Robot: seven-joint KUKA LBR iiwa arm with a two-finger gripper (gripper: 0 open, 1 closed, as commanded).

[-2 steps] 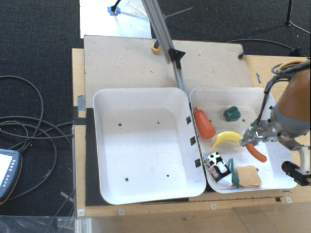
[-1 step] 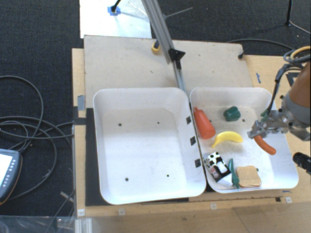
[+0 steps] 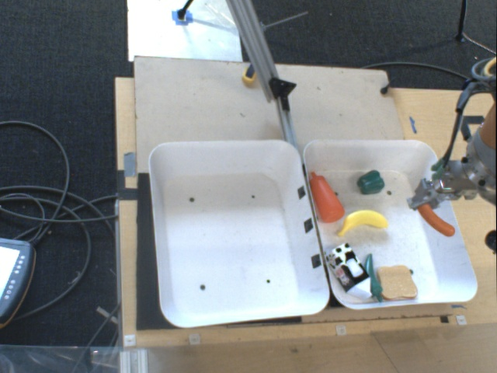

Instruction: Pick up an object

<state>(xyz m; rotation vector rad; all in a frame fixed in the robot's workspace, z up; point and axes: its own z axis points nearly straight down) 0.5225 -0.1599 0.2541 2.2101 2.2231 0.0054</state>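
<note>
- Look at the orange-red sausage [image 3: 437, 221] in the right bin [image 3: 466, 286]. It lies near the bin's right wall, tilted, with one end up by the gripper [image 3: 423, 198].
- Your gripper is right at the top end of the sausage. You cannot tell if it is clenched on the sausage or let go, since the tips are too small and blurry.
- The arm [image 3: 477, 173] comes in over the right edge of the desk [image 3: 194, 99].
- A yellow banana [image 3: 363, 221] lies in the middle of the right bin, well apart from the sausage.
- A green pepper [image 3: 370, 181] sits near the back of that bin, above the banana.
- An orange carrot [image 3: 326, 197] leans by the bin's left wall, just beside the banana.
- A slice of bread [image 3: 397, 282] lies near the front wall, with a thin green thing [image 3: 373, 277] touching its left side.
- A black and white toy [image 3: 347, 264] sits in the front left corner of the right bin.
- The left bin [image 3: 167, 208] sits beside the right one, touching it.
- A grey pole [image 3: 256, 41] slants over the back of the desk.
- Black cables [image 3: 46, 200] lie on the floor past the desk's left edge.
</note>
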